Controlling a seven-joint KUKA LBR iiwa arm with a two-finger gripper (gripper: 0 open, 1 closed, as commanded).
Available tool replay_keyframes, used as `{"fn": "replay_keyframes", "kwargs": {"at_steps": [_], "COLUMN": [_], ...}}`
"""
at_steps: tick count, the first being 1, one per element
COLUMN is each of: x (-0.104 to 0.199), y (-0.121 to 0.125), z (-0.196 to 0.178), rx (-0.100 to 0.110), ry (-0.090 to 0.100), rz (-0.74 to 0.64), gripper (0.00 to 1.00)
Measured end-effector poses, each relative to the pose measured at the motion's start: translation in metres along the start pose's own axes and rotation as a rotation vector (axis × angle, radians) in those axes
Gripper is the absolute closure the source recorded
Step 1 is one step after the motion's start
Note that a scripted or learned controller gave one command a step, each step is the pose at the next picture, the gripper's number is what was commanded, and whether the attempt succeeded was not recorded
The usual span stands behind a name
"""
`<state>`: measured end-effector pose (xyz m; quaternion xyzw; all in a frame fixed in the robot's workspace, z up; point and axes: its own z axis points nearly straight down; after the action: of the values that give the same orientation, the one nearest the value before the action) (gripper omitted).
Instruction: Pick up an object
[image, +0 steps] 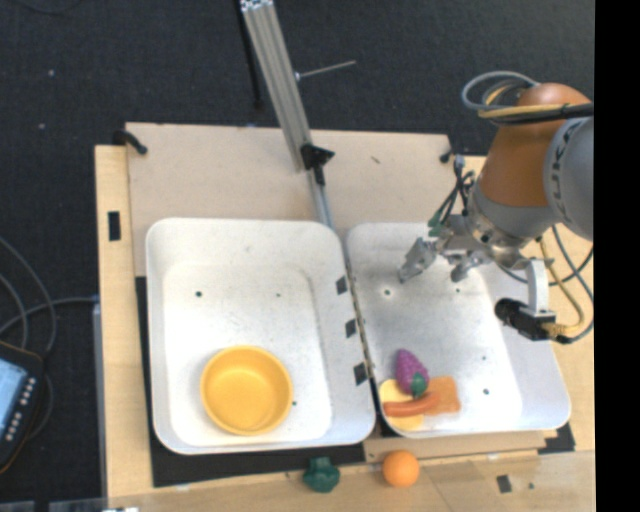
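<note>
1. Camera view, arm: the gripper (438, 260) hangs over the upper part of the right bin (520, 395), above bare bin floor. Its fingers (414, 262) appear spread apart with nothing between them; released, as far as this slanted view allows.

2. Camera view, candidates in the right bin: a purple toy (408, 370), an orange carrot-like piece (432, 398) and a yellow piece (392, 392) lie bunched in the near-left corner, touching one another, well apart from the gripper.

3. Camera view, elsewhere: a yellow bowl (246, 389) sits in the left bin (170, 250); an orange ball (400, 468) and a green toy (321, 475) rest on the tabletop (200, 160), outside both bins.

4. Risk, judged: a descent from the present position would close on bare floor.

5. Risk, judged: the cluster sits tight against the corner wall, so one finger may strike the rim or wedge between pieces, pushing them aside instead of gripping.

6. Risk, judged: the rounded purple toy could squirt out of a pinch.
</note>
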<state>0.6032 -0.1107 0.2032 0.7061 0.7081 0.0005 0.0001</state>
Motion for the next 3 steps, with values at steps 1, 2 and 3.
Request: {"fn": "replay_keyframes", "kwargs": {"at_steps": [1, 2, 3], "x": [0.0, -0.012, -0.013], "y": [0.0, -0.001, -0.002], "z": [0.0, 0.054, 0.105], "rx": [0.0, 0.005, 0.004], "ry": [0.001, -0.003, -0.002], "rz": [0.001, 0.004, 0.004], "gripper": [0.0, 0.0, 0.0]}}
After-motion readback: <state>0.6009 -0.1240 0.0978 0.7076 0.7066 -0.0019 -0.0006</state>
